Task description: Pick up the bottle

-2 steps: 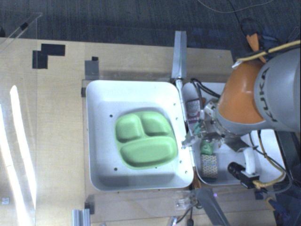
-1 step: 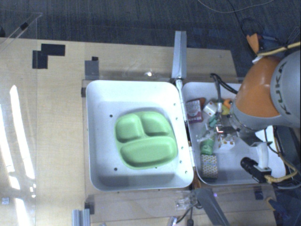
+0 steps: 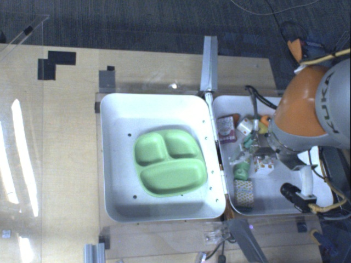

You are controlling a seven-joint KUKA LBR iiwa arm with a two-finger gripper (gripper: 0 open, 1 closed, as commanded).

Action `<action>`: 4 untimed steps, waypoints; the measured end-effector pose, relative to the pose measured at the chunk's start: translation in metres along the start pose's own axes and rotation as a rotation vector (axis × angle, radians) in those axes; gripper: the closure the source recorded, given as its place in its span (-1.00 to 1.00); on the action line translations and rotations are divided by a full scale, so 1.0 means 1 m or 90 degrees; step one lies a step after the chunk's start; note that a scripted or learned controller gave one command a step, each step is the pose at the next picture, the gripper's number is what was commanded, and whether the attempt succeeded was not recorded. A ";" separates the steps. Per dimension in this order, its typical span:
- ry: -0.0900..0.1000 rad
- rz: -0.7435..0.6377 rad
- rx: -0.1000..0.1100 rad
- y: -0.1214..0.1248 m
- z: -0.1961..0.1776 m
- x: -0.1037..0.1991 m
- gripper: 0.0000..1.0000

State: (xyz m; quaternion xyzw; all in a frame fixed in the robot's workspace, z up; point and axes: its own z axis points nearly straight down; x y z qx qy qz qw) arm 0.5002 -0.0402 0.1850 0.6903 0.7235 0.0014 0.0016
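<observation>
Two white bins share the desk. The left bin holds one green tray, room around it. The right bin is crowded; the claw hangs there.

arm: grey shell | orange band | dark "KU" lettering | black cables at wrist

A robotics lab, by the look of it; a pale wooden bench carries two white bins held by metal brackets; black cables trail over dark carpet; a grey-and-orange arm reaches in.
</observation>
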 end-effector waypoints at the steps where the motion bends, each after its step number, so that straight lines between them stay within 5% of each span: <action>1: -0.003 0.149 -0.019 0.016 0.069 -0.052 -1.00; 2: -0.009 0.159 -0.041 0.010 0.076 -0.051 -1.00; 3: -0.007 0.156 -0.049 0.015 0.061 -0.049 1.00; 4: -0.007 0.157 -0.045 0.013 0.063 -0.049 -1.00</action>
